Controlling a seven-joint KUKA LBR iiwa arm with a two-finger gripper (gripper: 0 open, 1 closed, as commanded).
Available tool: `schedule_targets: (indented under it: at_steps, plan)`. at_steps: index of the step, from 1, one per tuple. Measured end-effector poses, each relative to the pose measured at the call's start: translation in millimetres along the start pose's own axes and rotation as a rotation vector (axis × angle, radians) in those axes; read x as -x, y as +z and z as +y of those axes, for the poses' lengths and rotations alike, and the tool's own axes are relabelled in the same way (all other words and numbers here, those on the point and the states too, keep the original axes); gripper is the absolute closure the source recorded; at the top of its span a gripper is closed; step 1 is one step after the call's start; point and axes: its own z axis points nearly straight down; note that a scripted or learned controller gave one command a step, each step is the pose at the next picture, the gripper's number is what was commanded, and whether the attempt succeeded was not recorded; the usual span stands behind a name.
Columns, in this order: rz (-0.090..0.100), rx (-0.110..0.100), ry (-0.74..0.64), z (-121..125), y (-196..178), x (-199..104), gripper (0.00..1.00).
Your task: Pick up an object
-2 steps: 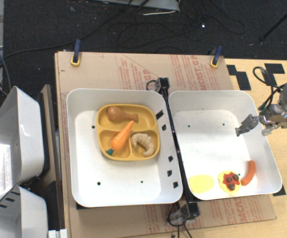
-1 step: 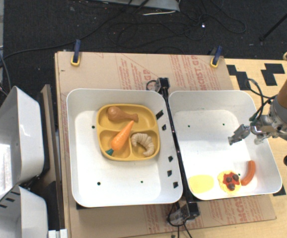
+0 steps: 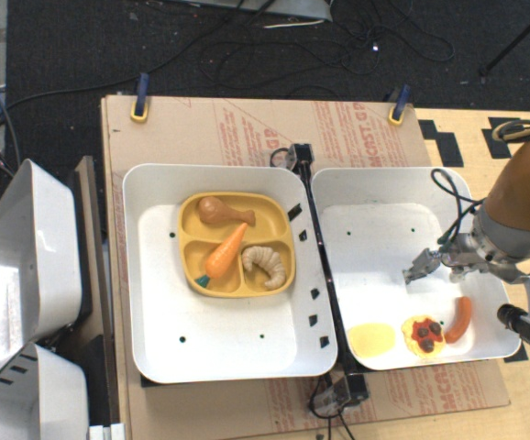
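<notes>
The robot's hand hovers low over the right bin, holding nothing; whether it is open or closed cannot be told. Nearby in that bin lie a sausage, a small pizza and a yellow disc. The left bin holds a yellow divided plate with carrot, drumstick and shrimp. Nothing appears picked up yet.

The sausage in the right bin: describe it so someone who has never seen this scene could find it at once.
Start at the right bin of the two white ones and go to its near right corner. Three small items lie in a row there: a flat yellow disc, a round piece with red and dark toppings, then the sausage. It is the rightmost, the only long, thin, orange-red one, lying at a slant.
</notes>
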Motion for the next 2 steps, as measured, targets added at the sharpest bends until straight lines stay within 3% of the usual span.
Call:
schedule_targets:
  at_steps: [1, 2]
  plan:
    - [-0.001, 0.003, 0.0, 0, 11, -1, 0.0]
    - [-0.002, 0.006, -0.001, 1, 0, -1, 1.0]
